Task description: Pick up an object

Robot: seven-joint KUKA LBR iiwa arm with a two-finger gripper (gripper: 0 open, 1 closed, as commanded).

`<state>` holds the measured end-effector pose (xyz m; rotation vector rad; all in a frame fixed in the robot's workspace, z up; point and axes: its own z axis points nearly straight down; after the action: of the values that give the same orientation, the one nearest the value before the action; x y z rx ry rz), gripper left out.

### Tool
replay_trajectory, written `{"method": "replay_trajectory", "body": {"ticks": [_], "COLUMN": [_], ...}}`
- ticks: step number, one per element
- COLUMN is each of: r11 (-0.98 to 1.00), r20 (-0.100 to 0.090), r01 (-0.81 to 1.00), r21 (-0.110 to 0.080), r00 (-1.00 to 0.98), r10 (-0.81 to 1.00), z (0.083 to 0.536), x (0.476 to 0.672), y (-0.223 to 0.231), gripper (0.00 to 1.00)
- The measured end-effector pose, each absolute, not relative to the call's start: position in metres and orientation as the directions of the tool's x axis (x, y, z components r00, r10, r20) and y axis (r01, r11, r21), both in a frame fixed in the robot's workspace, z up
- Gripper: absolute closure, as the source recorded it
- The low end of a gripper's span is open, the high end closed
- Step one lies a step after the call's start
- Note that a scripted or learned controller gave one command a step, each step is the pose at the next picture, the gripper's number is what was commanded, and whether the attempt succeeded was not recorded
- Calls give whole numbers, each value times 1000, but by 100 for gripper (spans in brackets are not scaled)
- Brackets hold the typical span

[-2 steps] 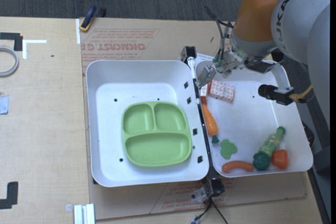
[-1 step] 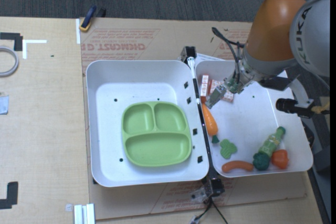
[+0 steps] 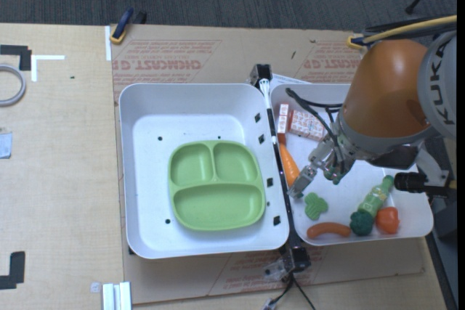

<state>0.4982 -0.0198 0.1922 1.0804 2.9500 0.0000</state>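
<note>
Beside the pincer (image 3: 306, 180): carrot (image 3: 289, 165).

**Toy food in the right bin**

An orange carrot (image 3: 289, 165) lies along the left wall. Near the front: a green broccoli piece (image 3: 315, 206), an orange-red sausage (image 3: 328, 230), a green bottle (image 3: 375, 197), a red-orange pepper (image 3: 389, 220). A red-and-white box (image 3: 304, 125) lies further back.

Wooden bench (image 3: 58, 178) bears a cardboard sheet (image 3: 189, 58); on it, two white bins (image 3: 138, 156) side by side.
</note>
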Motion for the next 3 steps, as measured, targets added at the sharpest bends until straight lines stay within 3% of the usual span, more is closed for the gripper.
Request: {"method": "replay_trajectory", "body": {"ticks": [1,2,3], "r11": [842,961,975], "r20": [-3,-2,-2], "r01": [540,276,222], "r21": [1,1,1], "r00": [-842,-961,-975], "r10": [540,276,222], "z": [192,193,193], "x": [549,531,507], "y": [-17,8,-11], "gripper": [0,0,0]}}
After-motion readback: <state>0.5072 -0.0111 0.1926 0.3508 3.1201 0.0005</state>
